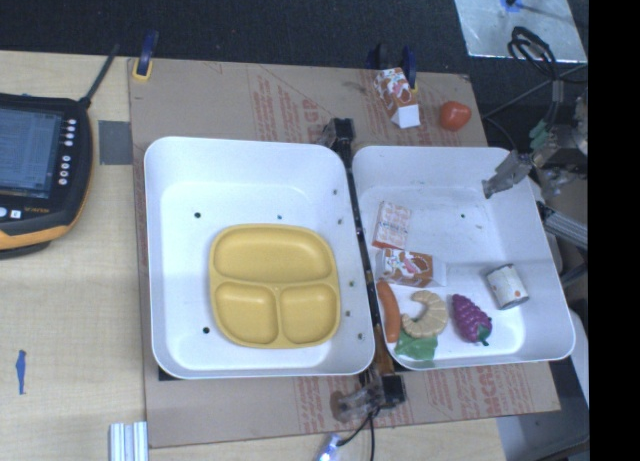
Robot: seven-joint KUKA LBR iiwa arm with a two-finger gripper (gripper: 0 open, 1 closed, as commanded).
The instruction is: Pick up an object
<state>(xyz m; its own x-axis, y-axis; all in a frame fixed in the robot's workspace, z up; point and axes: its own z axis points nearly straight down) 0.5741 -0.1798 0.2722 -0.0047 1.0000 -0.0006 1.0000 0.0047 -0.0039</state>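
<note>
Clutter at the near edge of the bench is hard to read: a dark clamp (372, 396) with cables sits below the seam between the bins, blurred and partly cut off; a pale ribbed strip (128, 439) runs off the bottom. Left bin (175, 174) holds a yellow divided tray (273, 284), three compartments, lying flat near its middle. Right bin (520, 344) carries its load along the near side: an orange carrot (388, 310) against the left wall, a green leafy piece (418, 349) just beside it, a tan curved pastry-like thing (428, 313) touching the green piece, a purple grape bunch (470, 317) to its right, and a small grey can (507, 285) tipped on its side; farther back lie two printed packets (398, 244), one overlapping the other. Gripper (500, 181) hangs at the right bin's far right corner, blurred; whether the fingers stand apart or together cannot be told, and nothing is seen between them. Beyond the bins, on cardboard (250, 99), stand a small carton (396, 94) and a red tomato (455, 115); a tablet-like pendant (35, 169) lies far left, cut off by the frame.
</note>
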